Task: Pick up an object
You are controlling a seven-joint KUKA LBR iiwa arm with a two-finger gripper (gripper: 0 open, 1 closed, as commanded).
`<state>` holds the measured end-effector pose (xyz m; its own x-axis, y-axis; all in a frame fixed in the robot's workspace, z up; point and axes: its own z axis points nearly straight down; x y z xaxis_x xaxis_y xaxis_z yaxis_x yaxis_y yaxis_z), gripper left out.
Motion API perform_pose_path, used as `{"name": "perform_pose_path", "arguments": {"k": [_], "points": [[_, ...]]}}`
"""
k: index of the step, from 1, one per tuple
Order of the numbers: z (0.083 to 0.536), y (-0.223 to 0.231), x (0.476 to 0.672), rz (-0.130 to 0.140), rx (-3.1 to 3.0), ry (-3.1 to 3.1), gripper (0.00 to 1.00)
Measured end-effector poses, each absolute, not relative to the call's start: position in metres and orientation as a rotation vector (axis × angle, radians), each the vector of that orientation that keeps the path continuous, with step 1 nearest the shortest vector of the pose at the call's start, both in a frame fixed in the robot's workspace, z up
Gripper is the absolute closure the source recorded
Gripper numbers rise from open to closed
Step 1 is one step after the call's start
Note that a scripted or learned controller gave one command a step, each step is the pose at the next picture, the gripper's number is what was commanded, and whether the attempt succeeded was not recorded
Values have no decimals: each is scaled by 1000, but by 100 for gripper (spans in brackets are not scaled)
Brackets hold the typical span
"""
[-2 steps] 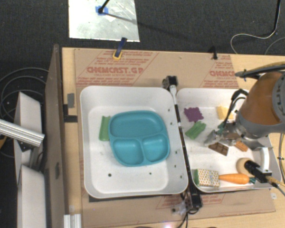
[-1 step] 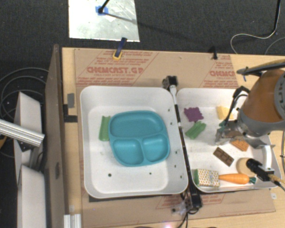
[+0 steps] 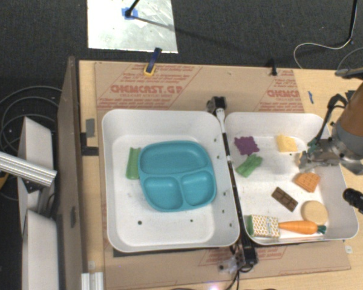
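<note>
Whether the gripper (image 3: pixel 309 158) is spread or closed cannot be told from this slanted view: its metal tip is a small blur low over the right bin (image 3: pixel 272 119), near that bin's right wall. Nothing can be seen held in it.

The step in hand looks like the approach, with the pick not yet made. Closest to the tip is an orange waffle-like piece (image 3: pixel 307 181), lying flat on the bin floor just below it in the view. A pale yellow block (image 3: pixel 286 143) sits near on the other side. Further off in the same bin lie a brown chocolate-like bar (image 3: pixel 285 199), a round tan biscuit (image 3: pixel 314 211), a carrot (image 3: pixel 297 227) beside a small patterned carton (image 3: pixel 265 225), a green piece (image 3: pixel 248 165) and a purple cluster (image 3: pixel 247 144). The left bin (image 3: pixel 118 222) carries a teal divided plate (image 3: pixel 176 174).

Judging by position, the waffle piece is the likely target. The next move calls for centring over it, going down to the floor and closing across its thin edges. Being flat, it may slip out.
</note>
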<state>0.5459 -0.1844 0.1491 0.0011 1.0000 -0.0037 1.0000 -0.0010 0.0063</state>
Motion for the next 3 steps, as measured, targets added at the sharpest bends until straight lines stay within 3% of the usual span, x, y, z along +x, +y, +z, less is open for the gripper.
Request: {"name": "perform_pose_path", "arguments": {"k": [1,2,3], "points": [[146,-182,545,2,2219,2221,0],[145,-201,623,7,2208,2222,0],[92,-207,591,1,2218,2221,0]]}}
